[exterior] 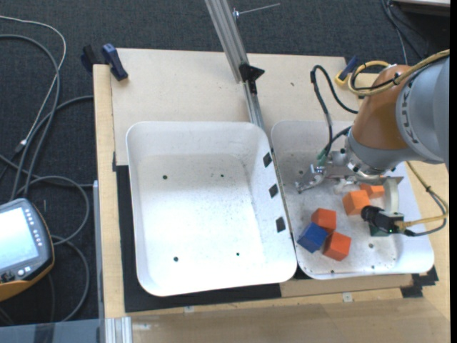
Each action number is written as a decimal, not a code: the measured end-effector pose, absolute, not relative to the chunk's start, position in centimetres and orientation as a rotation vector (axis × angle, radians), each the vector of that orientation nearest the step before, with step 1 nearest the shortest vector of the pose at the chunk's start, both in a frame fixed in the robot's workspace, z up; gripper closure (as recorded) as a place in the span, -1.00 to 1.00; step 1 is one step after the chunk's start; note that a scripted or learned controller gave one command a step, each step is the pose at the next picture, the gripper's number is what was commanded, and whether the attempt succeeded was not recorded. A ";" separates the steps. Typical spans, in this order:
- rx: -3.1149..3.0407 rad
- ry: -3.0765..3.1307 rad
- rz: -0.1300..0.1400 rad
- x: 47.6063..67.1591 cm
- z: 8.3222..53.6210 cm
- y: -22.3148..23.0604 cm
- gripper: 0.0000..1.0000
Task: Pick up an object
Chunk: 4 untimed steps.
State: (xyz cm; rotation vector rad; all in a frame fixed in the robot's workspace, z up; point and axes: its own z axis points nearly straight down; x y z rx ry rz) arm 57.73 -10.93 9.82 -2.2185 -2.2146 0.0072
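Nearest my camera, along the near edge of the right bin [400, 261], sit three small blocks in a tight cluster: a blue block [312, 238] toward the bin's left wall, an orange block [338, 246] just beside it on the right, and a second orange block [325, 219] touching both from behind; a third orange piece [359, 199] lies farther back, toward the bin's middle, partly under the wrist hardware; I count it as near the gripper but cannot say it is touched.

Gripper [348, 184] hangs over the middle of the right bin, arm [407, 120] reaching in from the right edge of the bench [178, 84]; I cannot tell how it is set, the wrist body covers it; nothing visibly held.

Small green-and-black unit [382, 221] on the wrist sits over the bin's right side, cable trailing off right.

Left bin [143, 163] lies alongside, its right wall against the right bin's left wall; dark specks on its floor.

Metal rail [225, 27] runs from the far edge down between the bins; blue clamp [114, 61] at the bench's far left corner.
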 end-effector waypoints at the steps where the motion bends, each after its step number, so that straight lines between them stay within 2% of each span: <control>1: -2.218 -2.228 -0.005 62.0 10.0 -8.8 -1.00; 2: -2.221 -2.216 0.004 58.3 10.0 -11.5 -1.00; 3: -2.220 -2.229 -0.006 64.4 10.0 -10.1 -1.00; 4: -2.219 -2.216 0.005 58.8 9.9 -10.9 -1.00</control>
